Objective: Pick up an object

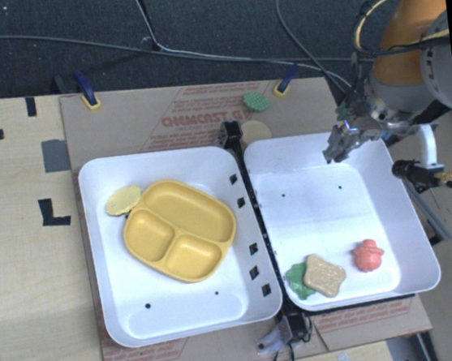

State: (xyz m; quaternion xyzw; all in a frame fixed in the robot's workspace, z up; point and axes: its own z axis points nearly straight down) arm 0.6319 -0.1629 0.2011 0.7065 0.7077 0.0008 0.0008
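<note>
Down at the near edge of the right bin: green piece, tan toast partly on top of it, red toy a little apart to the right. Up at the far right corner: gripper, nothing seen between its tips, open or shut too blurry to tell. Toys lying straight toward the camera from it, bare floor between. Over left: yellow tray, pale round piece touching it.

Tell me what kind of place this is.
Probably a robotics lab test bench: a cabled gripper over two white bins, toy food like a red strawberry, and cardboard clamped to the bench.
</note>
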